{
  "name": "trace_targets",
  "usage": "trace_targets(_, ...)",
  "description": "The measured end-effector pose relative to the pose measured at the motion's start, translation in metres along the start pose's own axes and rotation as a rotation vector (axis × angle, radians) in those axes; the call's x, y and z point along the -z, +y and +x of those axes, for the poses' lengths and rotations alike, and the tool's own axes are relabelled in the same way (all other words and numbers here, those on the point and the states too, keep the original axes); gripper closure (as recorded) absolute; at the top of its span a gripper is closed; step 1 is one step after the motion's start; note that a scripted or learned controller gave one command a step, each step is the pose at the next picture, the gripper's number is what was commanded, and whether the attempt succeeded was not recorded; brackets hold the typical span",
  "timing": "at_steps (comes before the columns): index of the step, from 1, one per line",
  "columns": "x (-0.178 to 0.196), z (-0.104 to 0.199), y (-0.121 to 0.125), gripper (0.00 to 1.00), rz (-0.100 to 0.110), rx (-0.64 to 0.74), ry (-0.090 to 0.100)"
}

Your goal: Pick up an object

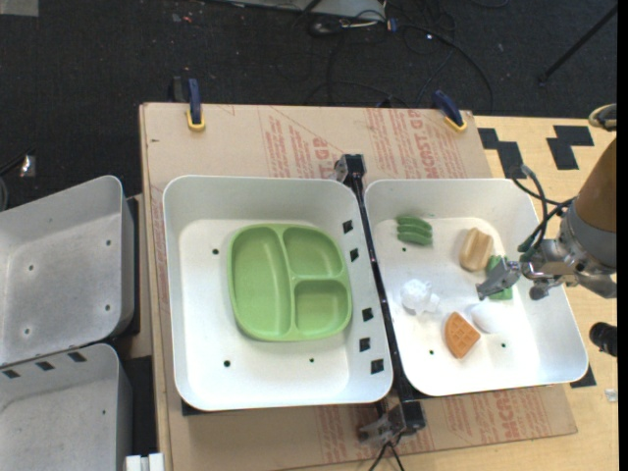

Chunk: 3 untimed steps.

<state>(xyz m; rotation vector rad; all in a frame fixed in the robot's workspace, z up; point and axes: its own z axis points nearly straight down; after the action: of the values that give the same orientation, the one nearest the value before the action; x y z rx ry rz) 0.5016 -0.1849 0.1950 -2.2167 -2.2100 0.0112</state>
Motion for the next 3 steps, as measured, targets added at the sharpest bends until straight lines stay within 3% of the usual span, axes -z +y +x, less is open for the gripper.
trace_targets(1,0.007,0.001,0.003,0.00,-0.013,0.004,-0.003)
trace_targets(3,-0.102,0.009,0.008,0.00,-0.009,0.002,-0.001)
